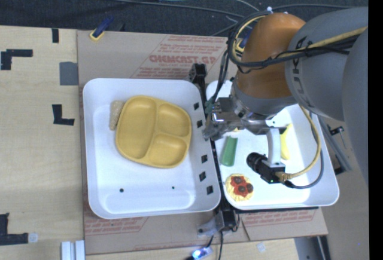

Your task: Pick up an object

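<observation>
Fingers point(222, 128) above green block point(228, 151) — long axis near-vertical

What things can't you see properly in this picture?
- Tool: in the camera view the arm's orange band and grey wrist cover it from above; open or shut cannot be told.
- Right bin: the arm hides its upper part.
- Tan thing: the yellow divided plate covers most of it.
- Yellow item: partly behind the tool's mount.
- Red-and-yellow object: too small to identify.
</observation>
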Controlling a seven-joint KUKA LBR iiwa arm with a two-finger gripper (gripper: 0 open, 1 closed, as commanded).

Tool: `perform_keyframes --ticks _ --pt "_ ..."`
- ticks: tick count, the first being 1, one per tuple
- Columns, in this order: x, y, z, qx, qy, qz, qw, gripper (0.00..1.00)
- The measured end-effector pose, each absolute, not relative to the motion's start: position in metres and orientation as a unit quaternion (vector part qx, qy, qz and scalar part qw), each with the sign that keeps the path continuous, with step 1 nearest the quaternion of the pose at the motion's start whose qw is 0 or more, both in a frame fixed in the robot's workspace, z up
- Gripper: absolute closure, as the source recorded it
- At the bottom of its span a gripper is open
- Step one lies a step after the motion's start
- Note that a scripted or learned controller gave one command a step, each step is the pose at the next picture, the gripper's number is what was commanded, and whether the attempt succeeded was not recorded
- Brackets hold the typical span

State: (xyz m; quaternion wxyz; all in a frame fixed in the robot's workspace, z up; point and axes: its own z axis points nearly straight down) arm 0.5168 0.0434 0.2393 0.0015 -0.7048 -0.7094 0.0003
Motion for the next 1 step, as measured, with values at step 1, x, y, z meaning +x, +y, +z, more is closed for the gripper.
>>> perform_keyframes --ticks 1 --pt "0.5094 0.0967 0.2411 -0.704 -0.71 0.0003 0.001 1.0"
